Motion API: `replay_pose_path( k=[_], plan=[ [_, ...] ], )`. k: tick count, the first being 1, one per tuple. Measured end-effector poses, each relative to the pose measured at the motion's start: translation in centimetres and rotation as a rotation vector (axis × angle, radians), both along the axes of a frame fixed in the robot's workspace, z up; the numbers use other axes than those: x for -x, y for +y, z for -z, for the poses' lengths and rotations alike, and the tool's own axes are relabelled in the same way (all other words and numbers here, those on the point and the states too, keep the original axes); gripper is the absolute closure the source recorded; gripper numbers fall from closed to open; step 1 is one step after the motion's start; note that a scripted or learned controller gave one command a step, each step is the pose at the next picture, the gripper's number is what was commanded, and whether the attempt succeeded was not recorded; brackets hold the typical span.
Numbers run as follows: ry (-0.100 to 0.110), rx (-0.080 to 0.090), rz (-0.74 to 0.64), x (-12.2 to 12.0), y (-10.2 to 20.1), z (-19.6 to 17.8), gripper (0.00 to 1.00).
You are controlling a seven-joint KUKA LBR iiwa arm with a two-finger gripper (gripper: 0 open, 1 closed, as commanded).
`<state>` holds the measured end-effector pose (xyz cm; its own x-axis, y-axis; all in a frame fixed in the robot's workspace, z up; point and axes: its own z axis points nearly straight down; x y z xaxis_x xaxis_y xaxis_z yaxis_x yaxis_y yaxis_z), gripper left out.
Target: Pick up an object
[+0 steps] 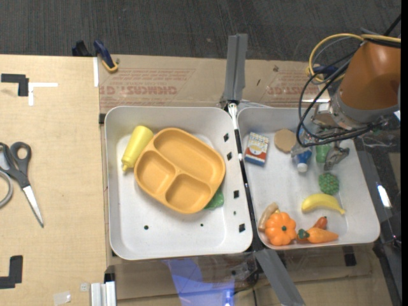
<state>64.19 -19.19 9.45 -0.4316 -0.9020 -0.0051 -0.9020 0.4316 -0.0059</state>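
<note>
wooden bench (51, 234) — two white bins (172, 244) side by side, scissors (22, 177) at left

Both bins (121, 234) are white. The left one carries an orange-yellow divided tray (180, 169) and a yellow bottle (136, 146). The right one carries a blue, white and red carton (257, 148), a tan disc (285, 139), a green ball (329, 183), a yellow banana (322, 203), an orange pumpkin (281, 227) and what looks like an orange carrot (321, 236). Grey-handled scissors (22, 174) lie on the pale wood surface (51, 234).
</note>
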Motion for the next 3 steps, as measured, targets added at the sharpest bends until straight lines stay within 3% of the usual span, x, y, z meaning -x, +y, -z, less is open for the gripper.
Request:
replay_pose_path(
  k=[1, 2, 3],
  plan=[
    [0.004, -0.001, -0.08, 0.2, 2.9, 0.2, 0.0],
    [0.004, -0.002, 0.065, 1.9, 3.8, 0.2, 0.0],
    [-0.001, -0.004, 0.068, 1.7, 3.9, -0.9, 1.0]
  ],
)
